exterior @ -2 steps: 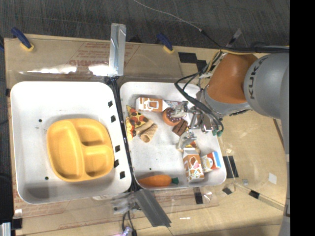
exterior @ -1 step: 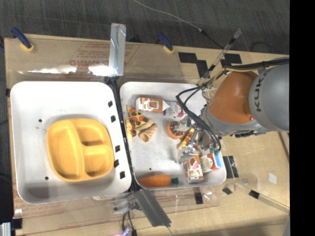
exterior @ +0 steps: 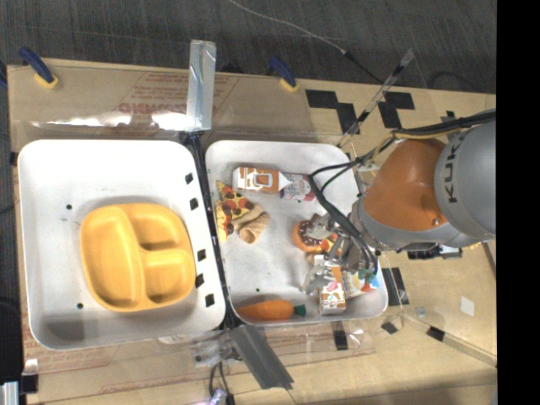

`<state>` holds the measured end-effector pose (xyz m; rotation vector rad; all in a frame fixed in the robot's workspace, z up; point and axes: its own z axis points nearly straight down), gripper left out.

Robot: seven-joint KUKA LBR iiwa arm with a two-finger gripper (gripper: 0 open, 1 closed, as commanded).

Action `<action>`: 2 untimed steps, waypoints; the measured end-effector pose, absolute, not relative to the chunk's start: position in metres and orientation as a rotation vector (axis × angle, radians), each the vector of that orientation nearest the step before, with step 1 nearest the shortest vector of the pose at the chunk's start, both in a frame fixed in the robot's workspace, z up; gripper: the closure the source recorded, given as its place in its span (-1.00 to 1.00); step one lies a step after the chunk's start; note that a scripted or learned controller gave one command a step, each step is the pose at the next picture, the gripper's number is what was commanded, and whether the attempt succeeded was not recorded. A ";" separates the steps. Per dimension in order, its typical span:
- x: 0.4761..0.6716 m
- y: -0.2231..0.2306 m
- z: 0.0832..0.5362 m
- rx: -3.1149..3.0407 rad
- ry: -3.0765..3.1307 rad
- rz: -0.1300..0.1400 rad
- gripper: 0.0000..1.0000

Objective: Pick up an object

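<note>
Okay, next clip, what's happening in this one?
A grey robot arm with an orange band reaches in from the right over the right white bin. Its tool is low among toy food near the bin's right wall, beside a small carton and a round orange-brown piece. Whether it grips anything can't be told. An orange carrot lies at the near edge. The left white bin holds a yellow divided plate.
</note>
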<state>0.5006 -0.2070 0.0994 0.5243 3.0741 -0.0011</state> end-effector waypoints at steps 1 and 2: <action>0.486 -0.204 0.099 0.567 3.064 -0.002 -1.00; 0.480 -0.177 0.094 0.523 3.087 -0.002 -1.00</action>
